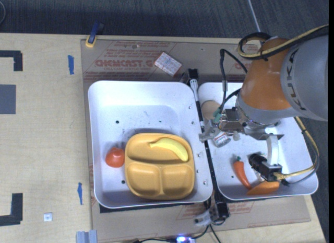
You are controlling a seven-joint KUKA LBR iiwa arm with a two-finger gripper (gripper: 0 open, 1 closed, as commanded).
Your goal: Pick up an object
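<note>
While the arm (pixel 282 74) reached in from three o'clock, its gripper (pixel 222 129) hung over the right bin (pixel 308 184) at that bin's nine o'clock edge; whether the jaws were spread or closed, I could not tell. Right bin: a carrot (pixel 240 173) at six o'clock, an orange piece (pixel 263 187) just beside it. Left bin (pixel 104 98): a yellow divided tray (pixel 159 176) at six o'clock bearing a banana (pixel 172 148), a tomato (pixel 115 157) touching the tray's nine o'clock side.
</note>
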